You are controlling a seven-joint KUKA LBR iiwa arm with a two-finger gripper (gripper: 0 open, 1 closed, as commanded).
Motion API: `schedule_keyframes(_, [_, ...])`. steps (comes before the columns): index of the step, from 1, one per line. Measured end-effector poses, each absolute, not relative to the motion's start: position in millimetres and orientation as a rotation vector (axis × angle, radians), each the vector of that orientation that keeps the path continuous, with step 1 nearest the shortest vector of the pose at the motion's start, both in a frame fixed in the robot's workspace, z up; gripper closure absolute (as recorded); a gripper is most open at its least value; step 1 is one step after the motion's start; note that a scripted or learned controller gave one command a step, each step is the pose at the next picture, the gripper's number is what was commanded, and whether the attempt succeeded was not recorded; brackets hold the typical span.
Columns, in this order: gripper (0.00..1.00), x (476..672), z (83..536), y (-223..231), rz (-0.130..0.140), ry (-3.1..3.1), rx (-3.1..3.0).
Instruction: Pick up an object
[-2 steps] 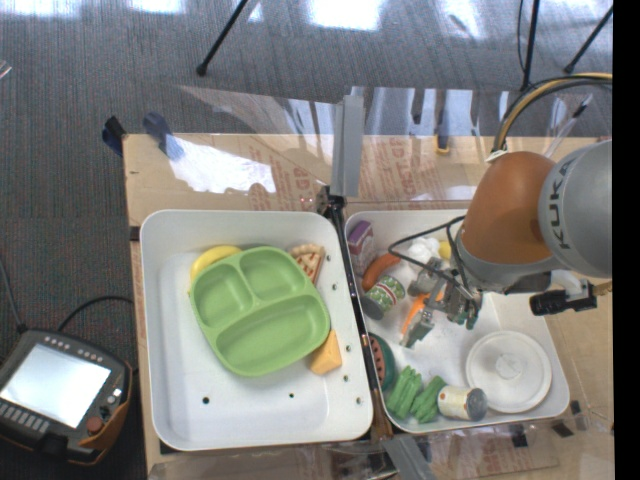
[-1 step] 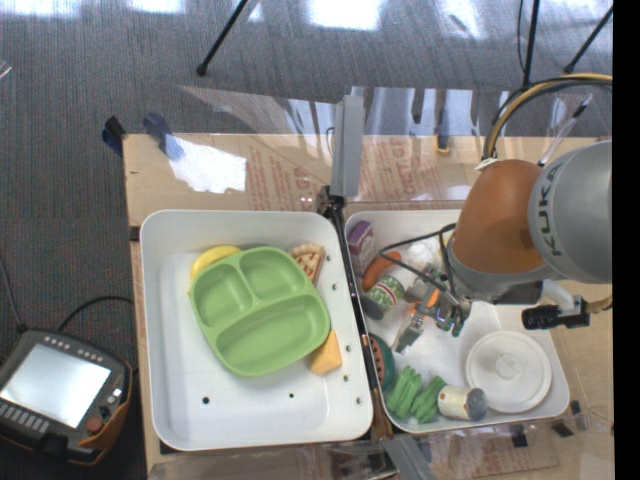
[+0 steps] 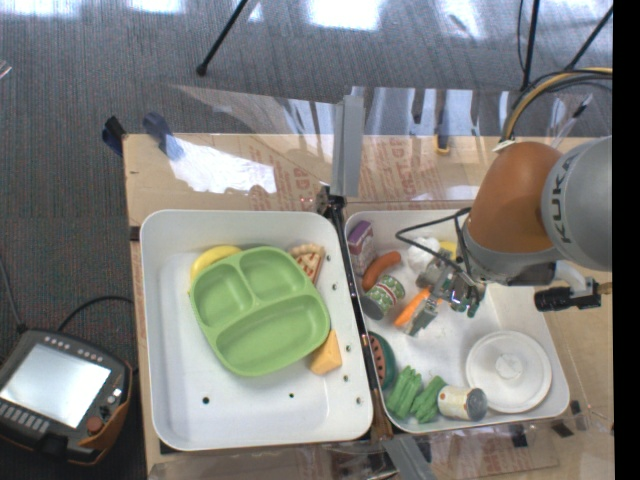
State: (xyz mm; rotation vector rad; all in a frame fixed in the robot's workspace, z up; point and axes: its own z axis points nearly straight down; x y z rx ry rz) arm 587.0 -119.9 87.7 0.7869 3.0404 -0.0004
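In the right bin, a small can and a white plate are seen nearest. Further back, the gripper is closed on an orange carrot; pinched endwise, it could be dropped among crowded toys.

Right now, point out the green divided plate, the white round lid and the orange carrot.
green divided plate (image 3: 262,310), camera view, on the middle ridge between its compartments.
white round lid (image 3: 509,370), camera view, on its raised centre.
orange carrot (image 3: 410,310), camera view, on its middle, beside the end effector.
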Motion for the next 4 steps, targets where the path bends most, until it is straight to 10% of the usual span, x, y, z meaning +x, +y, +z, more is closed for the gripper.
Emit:
schedule_keyframes(1, [0.00,528.3,88,-95,-0.005,3.002,0.920])
schedule_keyframes(2, [1.00,528.8,97,-93,-0.001,3.004,0.916])
schedule_keyframes(3, [1.00,549.0,287,-18,0.007,2.925,1.121])
schedule_keyframes(4, [0.00,547.2,282,-20,-0.001,2.933,1.128])
